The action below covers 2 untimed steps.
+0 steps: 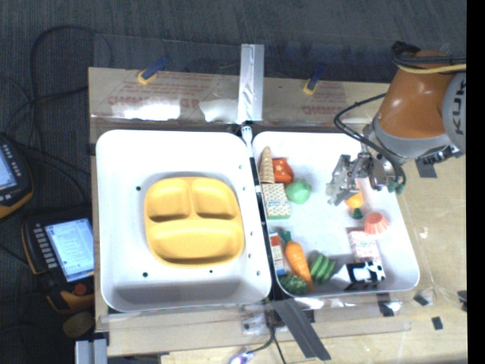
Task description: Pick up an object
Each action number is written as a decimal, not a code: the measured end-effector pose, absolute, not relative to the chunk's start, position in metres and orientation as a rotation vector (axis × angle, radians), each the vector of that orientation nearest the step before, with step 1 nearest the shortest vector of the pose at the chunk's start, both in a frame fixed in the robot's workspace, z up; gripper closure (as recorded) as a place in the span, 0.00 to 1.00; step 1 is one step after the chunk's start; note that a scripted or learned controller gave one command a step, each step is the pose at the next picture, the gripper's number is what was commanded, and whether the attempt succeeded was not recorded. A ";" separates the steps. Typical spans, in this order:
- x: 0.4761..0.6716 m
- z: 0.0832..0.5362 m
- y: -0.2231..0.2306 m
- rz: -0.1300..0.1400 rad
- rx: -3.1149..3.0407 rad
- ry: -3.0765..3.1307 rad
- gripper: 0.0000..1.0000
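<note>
A yellow divided plate [195,220] is lying in the left bin [121,203], and the right bin [394,279] is holding an orange carrot [297,261] and a green ball [298,192]. Further right, the tool [345,182] is hanging over the right bin, just above a small yellow-orange object [353,200]. I cannot tell if it is clenched.

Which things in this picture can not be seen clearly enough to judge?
- Camera view: a small yellow object under the gripper, partly hidden by it; kind unclear.
- Camera view: items along the right bin's left wall, beside the carrot, overlap; too small to name.
</note>
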<state>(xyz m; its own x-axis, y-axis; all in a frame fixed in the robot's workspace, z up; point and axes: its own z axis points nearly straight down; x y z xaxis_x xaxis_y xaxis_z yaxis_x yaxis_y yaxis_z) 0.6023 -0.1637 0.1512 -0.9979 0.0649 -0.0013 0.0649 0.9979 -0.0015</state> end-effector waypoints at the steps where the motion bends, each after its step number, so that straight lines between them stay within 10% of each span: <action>1: 0.659 0.234 -0.166 0.001 0.333 3.118 1.00; 2: 0.630 0.117 -0.150 0.002 0.543 3.094 1.00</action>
<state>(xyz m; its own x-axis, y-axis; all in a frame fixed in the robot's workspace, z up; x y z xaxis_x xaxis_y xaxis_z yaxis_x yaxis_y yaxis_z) 0.6296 -0.1496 0.1168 -0.9402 0.3406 0.0001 0.3406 0.9402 0.0015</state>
